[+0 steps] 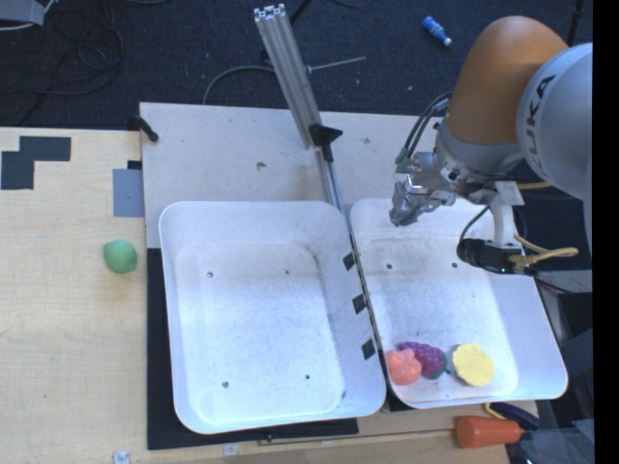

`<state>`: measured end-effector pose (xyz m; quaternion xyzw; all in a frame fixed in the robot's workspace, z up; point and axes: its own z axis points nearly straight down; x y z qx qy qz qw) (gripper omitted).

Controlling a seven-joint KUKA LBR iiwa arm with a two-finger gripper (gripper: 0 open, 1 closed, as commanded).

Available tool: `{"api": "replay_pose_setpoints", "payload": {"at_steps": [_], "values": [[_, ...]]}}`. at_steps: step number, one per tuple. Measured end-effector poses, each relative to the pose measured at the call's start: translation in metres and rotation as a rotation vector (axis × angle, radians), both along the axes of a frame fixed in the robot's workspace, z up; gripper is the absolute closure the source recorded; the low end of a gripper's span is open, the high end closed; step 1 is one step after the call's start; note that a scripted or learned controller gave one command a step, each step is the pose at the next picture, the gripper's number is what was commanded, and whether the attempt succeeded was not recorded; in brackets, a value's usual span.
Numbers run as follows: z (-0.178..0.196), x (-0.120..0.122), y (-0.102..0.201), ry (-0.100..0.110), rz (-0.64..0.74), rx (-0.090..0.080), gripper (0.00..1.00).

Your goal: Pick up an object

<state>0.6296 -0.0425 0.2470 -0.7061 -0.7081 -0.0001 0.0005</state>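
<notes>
Camera view from where I'm standing: nearest the front edge of the bench there's an orange tool handle (488, 430) lying just outside the bins. Right behind it, in the front corner of the right bin (542, 336), sit the three things worth grabbing: a pink lump (403, 365), a purple bunch of grapes (425, 357) touching it, and a yellow round piece (473, 364) just beside those. All three are well forward of the fingers and lower down.

The left bin (193, 259) has nothing in it that I can see, and a green ball (120, 256) sits out on the wooden table, way off to the far side of the fingers, out of either bin.

Furthest back, the gripper (406, 209) hangs over the rear edge of the right bin, carrying nothing. So I'd say we're at the approach step, no pick started. Next move as I read it: travel forward over the bin toward that cluster, line up on one piece, then drop. The yellow one looks easiest since it stands slightly apart.

Hard to make out: the fingers are a dark blur against the wrist, so I can't tell if they're spread or closed. The grapes are partly tucked behind the pink lump.
</notes>
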Motion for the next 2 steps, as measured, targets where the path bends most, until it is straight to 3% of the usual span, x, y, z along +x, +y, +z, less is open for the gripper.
{"api": "replay_pose_setpoints", "payload": {"at_steps": [2], "values": [[0.004, -0.005, 0.098, 0.0, 0.001, 0.0, 1.0]]}}
